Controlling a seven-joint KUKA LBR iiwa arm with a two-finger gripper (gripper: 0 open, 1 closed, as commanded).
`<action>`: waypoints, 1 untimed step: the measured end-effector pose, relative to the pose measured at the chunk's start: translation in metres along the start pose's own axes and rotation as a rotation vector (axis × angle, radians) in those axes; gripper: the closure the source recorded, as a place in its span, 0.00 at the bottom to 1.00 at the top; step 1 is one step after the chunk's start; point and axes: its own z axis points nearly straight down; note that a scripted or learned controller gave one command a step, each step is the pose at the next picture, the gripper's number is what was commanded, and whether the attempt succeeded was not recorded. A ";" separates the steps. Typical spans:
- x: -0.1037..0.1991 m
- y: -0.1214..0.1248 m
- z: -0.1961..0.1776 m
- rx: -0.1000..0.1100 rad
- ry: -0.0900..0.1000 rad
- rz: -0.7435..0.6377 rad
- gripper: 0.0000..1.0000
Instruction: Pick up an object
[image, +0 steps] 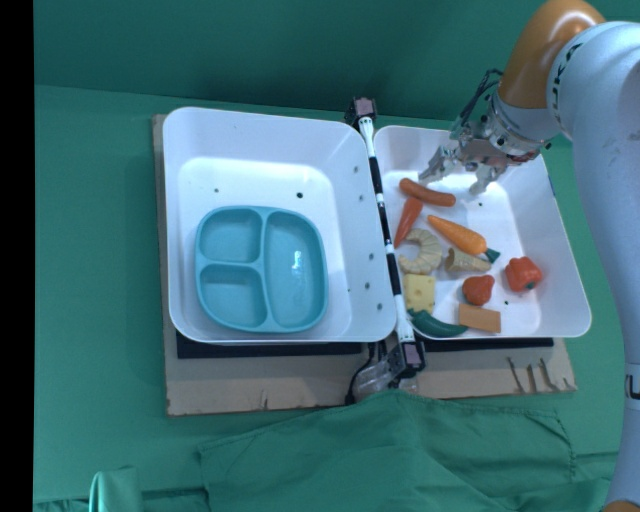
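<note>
green cloth (400, 455) lies crumpled at the near edge, over the front of the bench (90, 300). behind it a cardboard sheet (250, 385) carries two shallow white bins side by side. left bin (260, 135): one teal divided plate (260, 268) with three compartments. right bin (545, 300): toy foods, namely a red sausage (427, 192), an orange-red chili (407, 220), a carrot (458, 234), a tan croissant-like piece (421, 251), a yellow cheese block (419, 292), a green pepper (436, 324), a red tomato-like piece (478, 289), an orange block (479, 318) and a red bell pepper (522, 274). grey arm (600, 130) enters from the right, bends at its orange band (545, 45) and slants down toward the far end of the right bin. pincer (459, 172) hangs just beyond the sausage, fingers spread wide, nothing between them; whether the tips touch the bin floor cannot be told.
</note>
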 end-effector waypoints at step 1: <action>-0.001 0.003 -0.017 -0.013 -0.004 0.001 1.00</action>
